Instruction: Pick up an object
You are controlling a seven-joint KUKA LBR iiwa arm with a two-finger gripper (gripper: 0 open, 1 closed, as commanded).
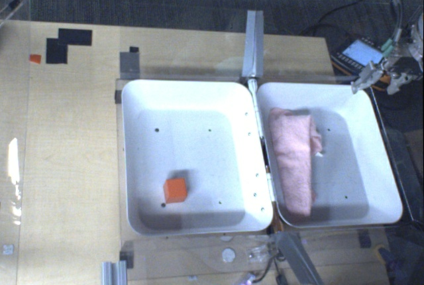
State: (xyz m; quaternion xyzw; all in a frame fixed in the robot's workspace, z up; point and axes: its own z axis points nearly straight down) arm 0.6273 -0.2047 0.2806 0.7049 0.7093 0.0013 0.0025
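Looking down on the bench, I count two candidates. A small orange block with squared edges [175,190] sits in the left white plastic bin [132,144], toward seven o'clock on its floor and well apart from every wall. It looks rigid and light, so I would expect it to take a pinch across two opposite flat faces, coming straight down from above. A pink folded cloth [293,159] lies lengthwise in the right white plastic bin [371,144], hugging the nine o'clock wall. Soft and limp, it would probably bunch and sag; a thick fold near its middle seems the best bite. At two o'clock, beyond the right bin's corner, a metal-looking gripper [391,71] hangs; its state I cannot tell
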